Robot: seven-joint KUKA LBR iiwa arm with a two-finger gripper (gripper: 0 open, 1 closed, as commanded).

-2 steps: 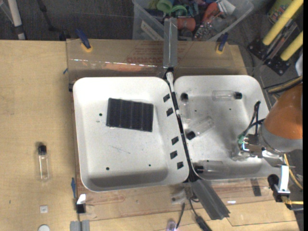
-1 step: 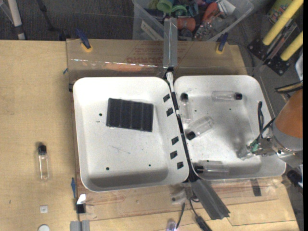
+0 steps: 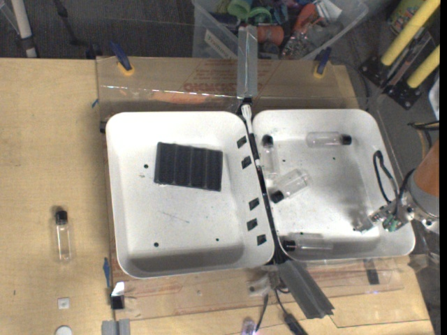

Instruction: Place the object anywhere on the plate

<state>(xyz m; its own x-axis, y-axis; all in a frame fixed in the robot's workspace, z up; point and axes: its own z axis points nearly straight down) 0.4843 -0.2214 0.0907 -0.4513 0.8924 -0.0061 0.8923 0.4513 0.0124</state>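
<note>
**Ana:** Starting at the left, what sits on the desk outside the bins?

**Ben:** One stray vial, clear with a dark cap. It lies on the bare wood, well apart from the left bin.

**Ana:** And inside that bin?

**Ben:** The plate, a black ribbed rectangle. It lies flat in the far half, a little askew, and nothing rests on it.

**Ana:** Moving on to the middle?

**Ben:** The two bins meet along a dark seam with small black tabs down it. Behind them, past the desk's far edge, stands a clear tub of coloured odds and ends. A blue clamp grips the far-left edge of the board under the bins.

**Ana:** So where are the things to be moved?

**Ben:** All in the right bin, none on the plate. The wall vial lies close beside the seam. The far vial lies crosswise near the back wall. The middle vial lies tilted just right of the seam, with its dark cap towards it. The near vial lies along the front wall, and it is hard to make out against the white.

**Ana:** And the tool?

**Ben:** The tool is low in the bin's near right corner, apart from every vial. A black cable loops above it. Whether it is open or closed I cannot tell, as it is too small and cluttered there. The arm shows its orange band at the right edge
</note>
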